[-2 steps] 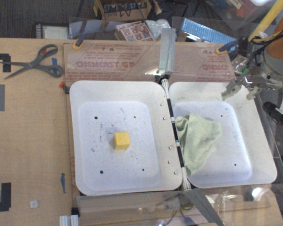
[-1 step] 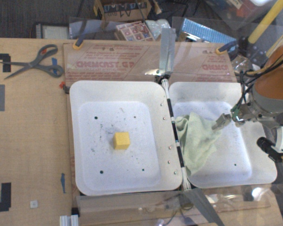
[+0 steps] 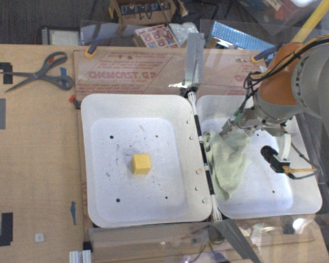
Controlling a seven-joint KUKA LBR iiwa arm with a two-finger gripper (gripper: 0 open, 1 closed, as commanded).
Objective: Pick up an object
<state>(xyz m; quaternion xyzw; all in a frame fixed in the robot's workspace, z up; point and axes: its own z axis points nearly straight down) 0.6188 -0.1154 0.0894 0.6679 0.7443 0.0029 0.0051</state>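
Now, your likeliest target is the pale green cloth (image 3: 228, 163). It lies crumpled in the right-hand bin (image 3: 301, 201), bunched against that bin's wall on the side where the second bin (image 3: 98, 114) adjoins it. The tool (image 3: 234, 126) hangs over the far part of the right-hand bin, right at the cloth's upper edge, and the fabric seems to rise toward it there. You cannot tell how wide the tool stands, nor whether it has any cloth in it.

Expect the cloth to be light, limp and shapeless. It will likely sag and trail when lifted, and a thin pinch may slip free. Your best hold is probably a raised fold or a thick bunch, not a single layer lying flat on the floor of the bin.

A small yellow block (image 3: 142, 164) sits in the bin beside the right-hand bin, well apart from the cloth. It looks stiff and easy to grip by two flat faces.

The right-hand bin's floor is smooth and white, with bare room on the side away from the cloth. Well apart from the right-hand bin, scissors (image 3: 44, 74) lie on the wooden desk (image 3: 33, 163).
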